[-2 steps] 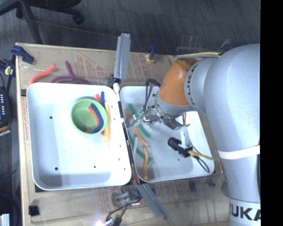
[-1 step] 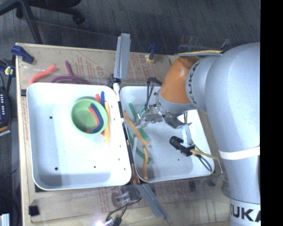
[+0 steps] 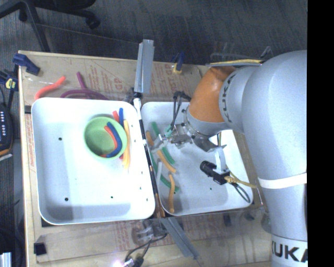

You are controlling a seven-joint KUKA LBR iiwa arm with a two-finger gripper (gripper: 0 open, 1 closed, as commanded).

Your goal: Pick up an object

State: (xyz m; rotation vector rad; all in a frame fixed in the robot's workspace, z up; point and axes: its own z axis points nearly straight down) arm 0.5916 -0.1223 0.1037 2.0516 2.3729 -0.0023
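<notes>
A wooden bench (image 3: pixel 94 70) stands on dark floor (image 3: pixel 209 26); perhaps a chair base (image 3: pixel 78 13) behind.

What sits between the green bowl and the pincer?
In the camera view, going from the green bowl toward the pincer: bare left bin floor, the divider where the bins meet, then an orange stick in the right bin.

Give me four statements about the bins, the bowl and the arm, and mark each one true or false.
1. The green bowl sits in the left bin. True.
2. The gripper is over the left bin. False: it is over the right bin, near its left side.
3. Green and orange sticks lie in the right bin. True.
4. The bowl is upside down. False: it stands open side up, with coloured pieces on its rim.
</notes>
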